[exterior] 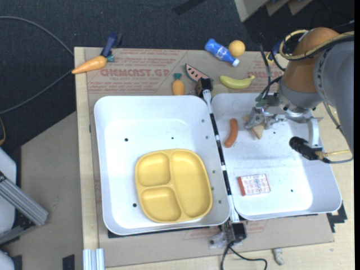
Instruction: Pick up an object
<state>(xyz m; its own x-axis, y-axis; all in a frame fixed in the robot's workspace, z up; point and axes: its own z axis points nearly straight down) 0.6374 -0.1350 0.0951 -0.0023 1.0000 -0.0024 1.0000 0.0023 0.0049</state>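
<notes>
While the gripper [260,118] sits low over the far part of the right bin [315,198], a small tan object [257,131] lies right at its tips; cannot tell whether it is gripped, nor how the tips are set. Landmark: right bin. Inside it, near its left wall, an orange-red sausage [230,133] lies tilted, close left of the gripper but apart from it. Toward the near side of this bin a red-and-white card [254,184] lies flat, well apart from the gripper. Bare white floor runs between the card and the bin's right rim, and more of it near the front rim. A black cable piece [304,148] hangs off the arm [306,66] above the bin's right half.

Left of the right bin, walls touching, is the left bin [112,117], with a yellow three-compartment plate [171,184] in its near half; its far half is plain white floor.

Beyond the right bin's far rim, on the cardboard sheet [140,72]: banana [236,81], blue bottle [220,52], small orange ball [237,48]. Further left of those: watermelon slice [194,71], small orange toy [178,86], carrot [90,65] at the sheet's far left corner. Dark carpet [56,16] surrounds the bench.
</notes>
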